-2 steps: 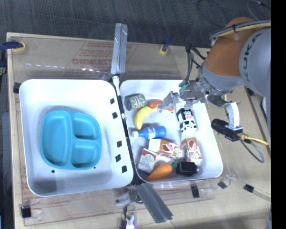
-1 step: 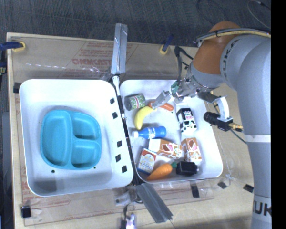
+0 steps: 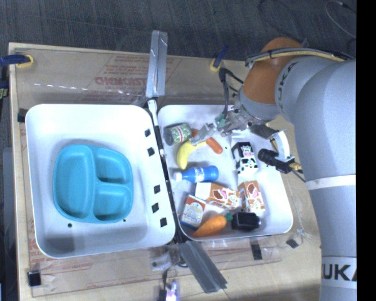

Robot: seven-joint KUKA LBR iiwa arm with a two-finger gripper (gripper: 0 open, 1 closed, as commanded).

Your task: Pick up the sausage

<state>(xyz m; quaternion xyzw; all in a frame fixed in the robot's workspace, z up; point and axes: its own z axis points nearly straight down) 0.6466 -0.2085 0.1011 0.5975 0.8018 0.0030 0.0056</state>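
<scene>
The sausage [image 3: 214,145] is a short orange-red piece lying in the upper middle of the right bin [image 3: 282,215]. It sits just right of a yellow banana [image 3: 184,155]. My gripper [image 3: 206,132] reaches in from the right and hangs low over the bin. Its tip is right above and to the left of the sausage, next to a green can [image 3: 178,133]. The gripper's grey body covers the sausage's upper end.
The right bin is crowded: a blue bottle [image 3: 198,174], a cow-patterned carton [image 3: 244,158], several small cartons [image 3: 217,195], a carrot [image 3: 210,226] and a black object [image 3: 245,220]. The left bin [image 3: 44,231] holds a blue divided plate [image 3: 94,184].
</scene>
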